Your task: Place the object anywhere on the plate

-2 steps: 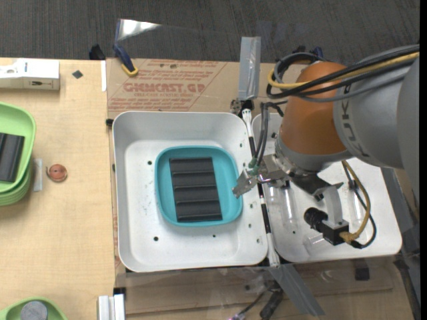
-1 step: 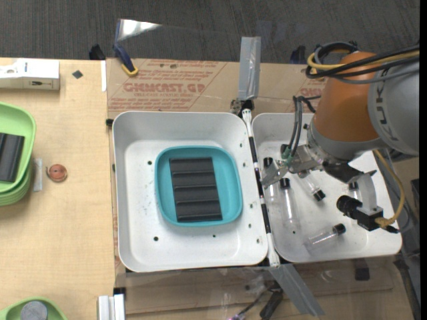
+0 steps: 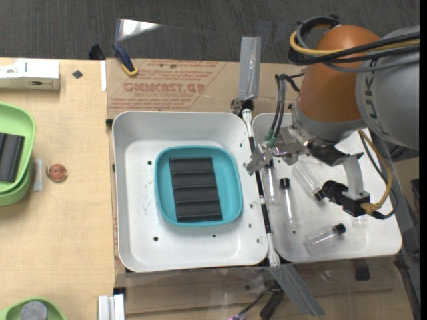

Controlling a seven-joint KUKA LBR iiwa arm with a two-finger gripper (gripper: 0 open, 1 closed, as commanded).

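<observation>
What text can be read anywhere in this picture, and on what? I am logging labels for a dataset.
Red print on the cardboard sheet behind the bins: a large word beginning "GHM" or "CHM" and ending roughly "CAST.GP", not certain; the smaller lines above and below are too blurred.
Dark marks on the small white box at the upper left: too small to read.
Letters on the grey arm: cut off, unreadable.

A grey robot arm [image 3: 373,65] with an orange band reaches in from the right over two shallow white bins. The left bin [image 3: 133,245] holds a teal plate [image 3: 230,185] with a dark ribbed block [image 3: 195,189] lying on it. The gripper [image 3: 263,159] sits low at the right bin's [image 3: 373,245] left edge, near the divide. Several clear tubes with black caps [image 3: 323,235] lie scattered in the right bin. A cardboard sheet [image 3: 170,85] lies behind the bins.
</observation>
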